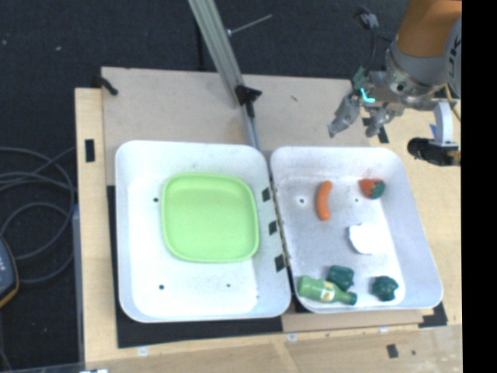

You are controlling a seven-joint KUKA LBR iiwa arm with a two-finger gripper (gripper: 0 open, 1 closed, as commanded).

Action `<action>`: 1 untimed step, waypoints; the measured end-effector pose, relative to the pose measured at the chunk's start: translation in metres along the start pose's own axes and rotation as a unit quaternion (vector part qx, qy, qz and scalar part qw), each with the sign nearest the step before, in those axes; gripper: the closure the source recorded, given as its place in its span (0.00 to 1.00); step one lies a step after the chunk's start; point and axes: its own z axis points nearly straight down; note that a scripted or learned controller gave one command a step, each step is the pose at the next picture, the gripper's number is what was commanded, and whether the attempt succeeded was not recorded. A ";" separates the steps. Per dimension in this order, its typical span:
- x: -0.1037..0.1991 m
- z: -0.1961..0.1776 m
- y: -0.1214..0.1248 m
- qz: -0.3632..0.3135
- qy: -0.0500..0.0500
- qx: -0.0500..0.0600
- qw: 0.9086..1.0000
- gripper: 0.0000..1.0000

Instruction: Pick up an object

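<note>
The right bin [404, 208] holds an orange sausage-shaped piece [324, 200], a red and green strawberry-like toy [372, 187], a white lump [367, 238], a green bottle [322, 290], a dark teal block [340, 276] and a dark green lump [384, 287]. My gripper [359, 124] hangs above the bench just beyond the far rim of the right bin, open, with nothing between its fingers.
The left bin [140, 169] holds a light green square plate [210, 217]. A slanted metal rod [221, 53] rises from the divide between the bins. Cables lie on the floor at the left [31, 208].
</note>
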 end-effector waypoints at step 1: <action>0.000 0.000 0.000 0.000 0.000 0.000 1.000 0.00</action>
